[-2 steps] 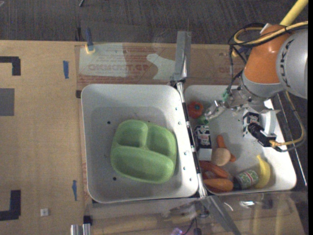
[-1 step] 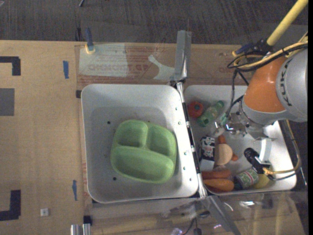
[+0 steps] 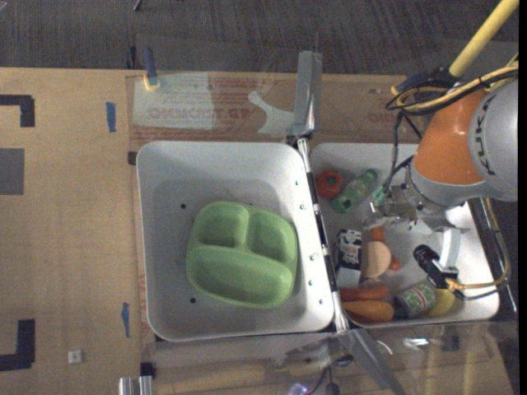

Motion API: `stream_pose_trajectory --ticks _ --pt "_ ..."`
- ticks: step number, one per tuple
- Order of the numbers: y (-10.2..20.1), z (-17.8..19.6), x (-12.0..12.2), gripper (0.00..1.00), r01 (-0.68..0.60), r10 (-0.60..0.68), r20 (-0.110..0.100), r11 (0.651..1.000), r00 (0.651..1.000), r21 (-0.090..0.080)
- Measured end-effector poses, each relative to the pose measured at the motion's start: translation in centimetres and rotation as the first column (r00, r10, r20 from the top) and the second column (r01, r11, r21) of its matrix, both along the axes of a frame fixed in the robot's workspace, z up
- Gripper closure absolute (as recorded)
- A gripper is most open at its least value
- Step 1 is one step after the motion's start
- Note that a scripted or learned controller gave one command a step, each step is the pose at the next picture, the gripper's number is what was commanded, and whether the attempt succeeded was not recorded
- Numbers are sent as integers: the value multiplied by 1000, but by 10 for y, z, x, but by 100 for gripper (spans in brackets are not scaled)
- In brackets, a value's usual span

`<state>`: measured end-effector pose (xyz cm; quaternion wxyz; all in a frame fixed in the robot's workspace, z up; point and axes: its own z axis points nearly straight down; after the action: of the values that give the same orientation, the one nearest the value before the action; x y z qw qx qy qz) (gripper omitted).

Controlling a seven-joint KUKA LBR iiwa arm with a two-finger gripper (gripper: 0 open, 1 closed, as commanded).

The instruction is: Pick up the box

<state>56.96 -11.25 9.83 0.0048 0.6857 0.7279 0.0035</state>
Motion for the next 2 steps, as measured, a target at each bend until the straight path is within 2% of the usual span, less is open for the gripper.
stream_pose_trajectory --ticks 1,2 --pt "29 87 65 100 110 -110 -9 994 994 0" --pt "66 167 98 100 317 -317 -9 949 949 1"
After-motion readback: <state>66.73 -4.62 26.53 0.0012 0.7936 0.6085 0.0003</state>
